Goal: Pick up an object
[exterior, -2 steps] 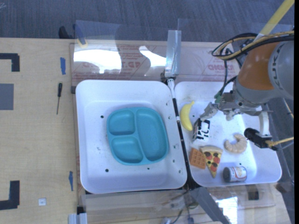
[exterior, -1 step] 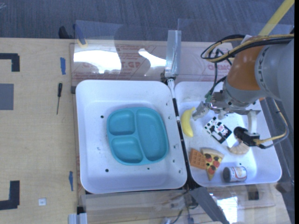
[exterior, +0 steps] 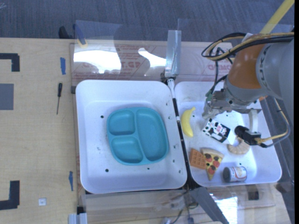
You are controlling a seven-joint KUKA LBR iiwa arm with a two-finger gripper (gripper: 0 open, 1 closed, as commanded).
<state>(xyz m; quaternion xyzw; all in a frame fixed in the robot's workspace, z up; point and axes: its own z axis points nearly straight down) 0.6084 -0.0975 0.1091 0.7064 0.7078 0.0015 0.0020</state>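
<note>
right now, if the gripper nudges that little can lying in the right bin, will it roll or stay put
The can lies on its side, so it would probably roll under a nudge, likely toward the bin's front wall close by. Its rounded, smooth-looking side may slip from two fingers. It looks small, so probably light.

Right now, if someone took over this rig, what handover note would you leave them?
Gripper: low in the right bin, near the black-and-white toy; finger state unclear, nothing seen held.
Right bin holds: banana, black-and-white toy, pizza slice, waffle, can, a round beige piece.
Left bin: teal divided plate.
Done: arm has reached the objects.
Left: grasp one and lift it.
</note>
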